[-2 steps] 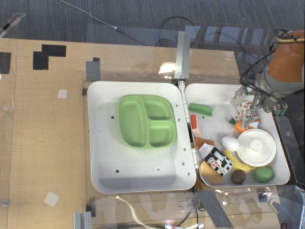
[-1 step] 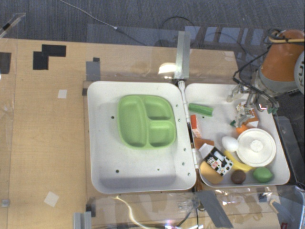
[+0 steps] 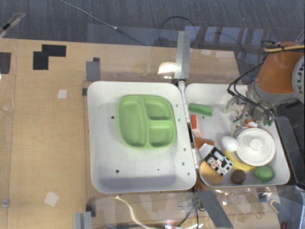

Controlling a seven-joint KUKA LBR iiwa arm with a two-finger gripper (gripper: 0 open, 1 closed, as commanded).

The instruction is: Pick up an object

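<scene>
Hovering over the back of the right bin (image 3: 285, 173), the claw (image 3: 251, 117) hangs above a small reddish item (image 3: 251, 124) that is too blurred to identify. Whether it is released or clenched you cannot tell; the wrist hardware hides it.

Nothing visibly held. Pick not yet made, by my reading.

Candidates, all in the right bin:
- green cylinder (image 3: 200, 109), lying flat near the back left, well apart from the rest. Cleanest target.
- white round lid or dish (image 3: 256, 146), just in front of the claw. Wide and flat, probably a poor fit for two fingers.
- white egg-like piece (image 3: 229, 143) touching the dish's left edge.
- yellow piece (image 3: 239, 164), black-and-white patterned box (image 3: 218, 161), brown ball (image 3: 238, 176) and green ball (image 3: 263, 173) crowded along the front.

Advice: if you take the reddish item, drop straight down and watch the dish rim just beside it; a finger landing on the rim would likely spoil the close. Otherwise shift left to the cylinder and close across its short axis.

Pose: arm enters from the right, orange band (image 3: 279, 73) above the wrist, wrist pointing near-vertical down, cables looped on its left.

Left bin (image 3: 102, 175) carries a green divided tray (image 3: 146, 121). The tabletop (image 3: 43, 142) lies to the left.
</scene>
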